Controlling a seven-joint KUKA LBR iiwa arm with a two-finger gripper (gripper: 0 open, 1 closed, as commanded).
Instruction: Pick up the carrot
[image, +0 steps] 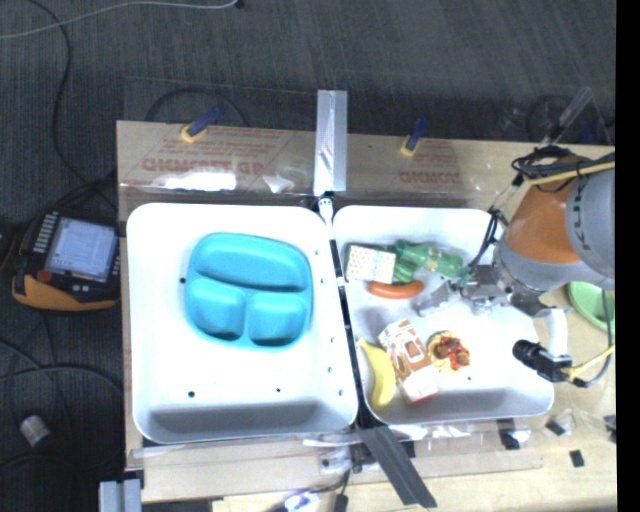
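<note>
The carrot (394, 290) is a short orange piece lying flat in the right bin (520, 395), near its upper middle. It sits just below a small pale box (369, 263) and a green bottle (430, 262). My gripper (447, 293) hangs low over the bin just right of the carrot's right end, close to it or touching it. The grey wrist and orange band (540, 228) lead off to the right. Nothing shows held in the gripper.
A banana (374, 374), a red-and-white snack box (410, 360) and a small pizza-like toy (450, 350) lie in the right bin's lower half. A blue divided tray (247, 288) sits in the left bin (160, 400). A green object (590, 300) lies beyond the right rim.
</note>
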